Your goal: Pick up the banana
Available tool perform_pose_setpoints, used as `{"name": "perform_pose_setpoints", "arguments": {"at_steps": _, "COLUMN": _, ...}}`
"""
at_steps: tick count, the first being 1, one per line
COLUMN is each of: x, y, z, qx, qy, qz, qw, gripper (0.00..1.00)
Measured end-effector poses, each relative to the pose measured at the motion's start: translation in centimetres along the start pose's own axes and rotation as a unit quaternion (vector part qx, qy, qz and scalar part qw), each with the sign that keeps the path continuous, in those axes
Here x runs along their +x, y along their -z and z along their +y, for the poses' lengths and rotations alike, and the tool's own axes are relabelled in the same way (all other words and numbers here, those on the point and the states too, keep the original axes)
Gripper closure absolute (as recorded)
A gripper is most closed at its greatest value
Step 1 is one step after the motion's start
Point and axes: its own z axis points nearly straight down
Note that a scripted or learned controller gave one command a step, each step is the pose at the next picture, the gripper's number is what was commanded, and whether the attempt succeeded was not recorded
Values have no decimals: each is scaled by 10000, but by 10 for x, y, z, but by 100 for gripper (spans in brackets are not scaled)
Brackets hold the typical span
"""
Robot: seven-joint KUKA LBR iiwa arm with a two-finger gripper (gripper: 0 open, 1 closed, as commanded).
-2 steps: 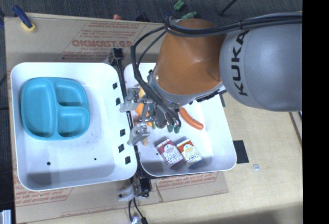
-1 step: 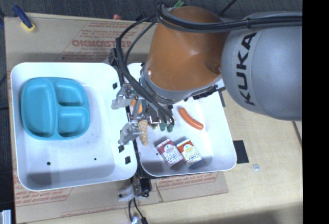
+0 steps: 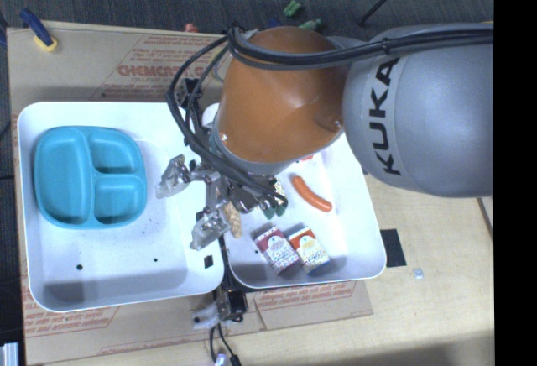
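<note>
My gripper [image 3: 191, 203] hangs low over the seam between the two bins, under the big orange wrist band [image 3: 281, 96]. Its metal fingers [image 3: 174, 175] stand spread apart, one toward the left bin and one nearer the front, with only white bin floor between them, so it is open. A small tan piece [image 3: 236, 226] peeks out beside the wrist hardware; I cannot tell what it is. The arm covers the back and middle of the right bin [image 3: 369, 259], hiding whatever lies beneath it.
A blue divided tray [image 3: 88, 175] lies in the left bin [image 3: 109, 293]. In the right bin are an orange sausage-like piece [image 3: 310, 193] and two small boxes [image 3: 277, 249] [image 3: 311, 248] near the front. Cables loop around the wrist.
</note>
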Motion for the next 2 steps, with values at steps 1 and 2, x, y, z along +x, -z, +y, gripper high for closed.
{"name": "perform_pose_setpoints", "arguments": {"at_steps": 1, "x": -7, "y": -146, "z": 1, "qx": -9, "qy": 168, "qz": 18, "qw": 9999, "gripper": 0}}
{"name": "perform_pose_setpoints", "arguments": {"at_steps": 2, "x": -25, "y": -186, "z": 40, "qx": -10, "qy": 2958, "qz": 19, "qw": 9552, "gripper": 0}}
